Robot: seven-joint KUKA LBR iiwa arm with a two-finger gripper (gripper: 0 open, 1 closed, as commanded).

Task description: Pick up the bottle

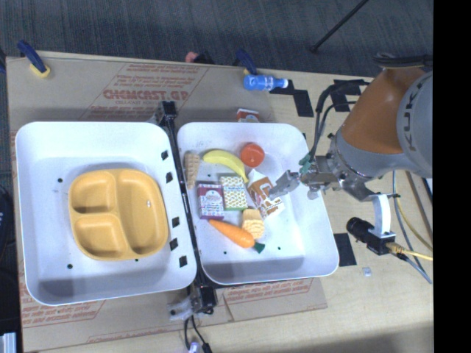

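A small brown-and-white labelled container (pixel 263 195), which may be the bottle, lies on its side in the middle of the right bin (pixel 313 245). My gripper (pixel 283 184) reaches in from the right and sits low, right at that container's upper right end. Whether it touches or grips the container is too small to tell. A blue plastic bottle (pixel 259 82) lies on its side on the bench behind the right bin, well away from the gripper.
Around the container in the right bin lie a banana (pixel 223 160), a tomato (pixel 252 154), a carrot (pixel 233 233), a corn piece (pixel 253 224) and two small boxes (pixel 221 197). The left bin (pixel 37 160) holds a yellow divided tray (pixel 118 213).
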